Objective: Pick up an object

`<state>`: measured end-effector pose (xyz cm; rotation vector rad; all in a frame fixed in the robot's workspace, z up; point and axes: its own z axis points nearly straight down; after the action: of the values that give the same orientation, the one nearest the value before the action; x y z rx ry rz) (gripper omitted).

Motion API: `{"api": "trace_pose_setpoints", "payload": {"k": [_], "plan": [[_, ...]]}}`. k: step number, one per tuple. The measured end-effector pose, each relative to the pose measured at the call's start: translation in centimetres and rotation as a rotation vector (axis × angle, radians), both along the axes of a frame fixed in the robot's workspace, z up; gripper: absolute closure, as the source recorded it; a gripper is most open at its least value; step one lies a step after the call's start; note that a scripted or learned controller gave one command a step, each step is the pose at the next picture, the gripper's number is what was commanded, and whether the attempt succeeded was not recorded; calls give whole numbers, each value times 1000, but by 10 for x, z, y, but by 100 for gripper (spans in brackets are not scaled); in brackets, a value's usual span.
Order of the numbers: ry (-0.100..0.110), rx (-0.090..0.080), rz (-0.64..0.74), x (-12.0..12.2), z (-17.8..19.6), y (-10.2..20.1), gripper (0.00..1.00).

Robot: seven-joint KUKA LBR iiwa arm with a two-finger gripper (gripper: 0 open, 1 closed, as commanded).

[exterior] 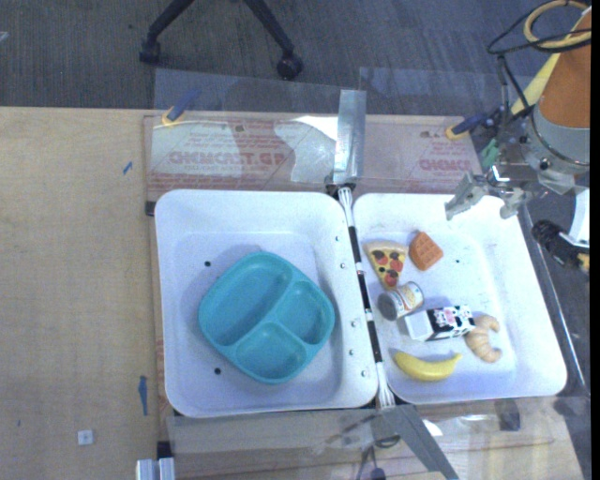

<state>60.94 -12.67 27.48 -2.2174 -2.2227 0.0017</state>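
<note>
1. Gripper [484,195] hung over the right bin's [525,281] far right corner, its two fingers spread apart with nothing between them.
2. Objects to pick lay in that bin: a pizza slice [386,262], an orange block [425,250], a small can [400,301], a black-and-white carton [441,322], a croissant [485,339] and a banana [425,364].
3. Left bin [187,234] held a teal divided tray [267,317].

bench: tan wooden top [66,281] | bins: 2 shallow white bins, left bin [178,225], right bin [534,309], touching side by side | teal divided tray [267,317] lying in left bin | office-chair base [225,28] on floor beyond bench
</note>
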Motion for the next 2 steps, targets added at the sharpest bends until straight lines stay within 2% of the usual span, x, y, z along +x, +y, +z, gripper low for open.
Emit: {"api": "trace_pose_setpoints", "payload": {"k": [1,2], "plan": [[-1,0,1,26,-131,4,0],[-17,-4,-3,23,-181,-6,0]]}}
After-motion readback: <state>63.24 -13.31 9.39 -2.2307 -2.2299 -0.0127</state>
